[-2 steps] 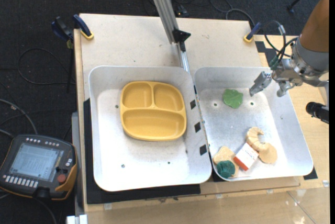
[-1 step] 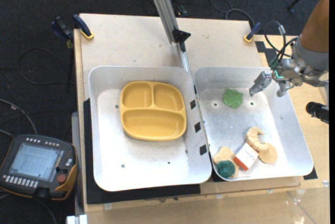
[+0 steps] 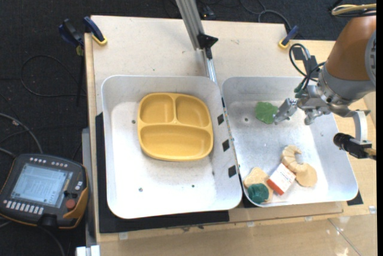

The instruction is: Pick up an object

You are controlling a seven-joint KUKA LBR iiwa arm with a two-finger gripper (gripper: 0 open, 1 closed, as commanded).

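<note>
Green is what I am steering for: a soft-looking green lump (image 3: 266, 112) lying in the right bin (image 3: 335, 189), up toward that bin's far edge and a little nearer its inner wall than its outer one. My gripper (image 3: 297, 112) hangs just beside it, on the side toward the bin's outer wall, with the arm reaching in over that wall. One finger (image 3: 286, 111) slants toward the lump and looks close to touching its edge; the other (image 3: 312, 115) stands well off it, so the jaws are wide and hold nothing.

So the thing lies wholly outside the jaws, toward the inner wall. I judge the tool must shift that way before closing, or it will only nudge the lump along. It looks roundish, with no clear long axis, so wrist angle should matter little.

Other candidates sit at the near edge of the same bin: a darker green piece (image 3: 258, 192), a red-and-white packet (image 3: 281, 180) and tan bits (image 3: 298, 164). A yellow divided tray (image 3: 175, 127) rests in the left bin (image 3: 119, 189).
</note>
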